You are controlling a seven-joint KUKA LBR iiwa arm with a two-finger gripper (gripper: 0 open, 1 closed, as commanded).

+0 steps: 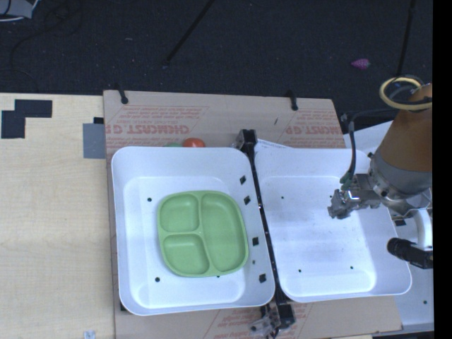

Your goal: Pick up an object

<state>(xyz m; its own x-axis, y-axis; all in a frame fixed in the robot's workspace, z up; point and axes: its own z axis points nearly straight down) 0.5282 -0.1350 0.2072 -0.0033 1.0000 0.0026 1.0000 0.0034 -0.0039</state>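
A light green plate (203, 233) with three compartments lies flat in the left white bin (134, 189). My gripper (340, 207) hangs over the right side of the right white bin (318, 274), well apart from the plate. No object shows between its fingers. The arm's orange band (413, 136) rises at the right edge of the view.
A small red and green object (189, 143) lies on the cardboard just behind the left bin's back rim. A black divider with clips (258, 217) runs between the two bins. Cables hang near the arm on the right.
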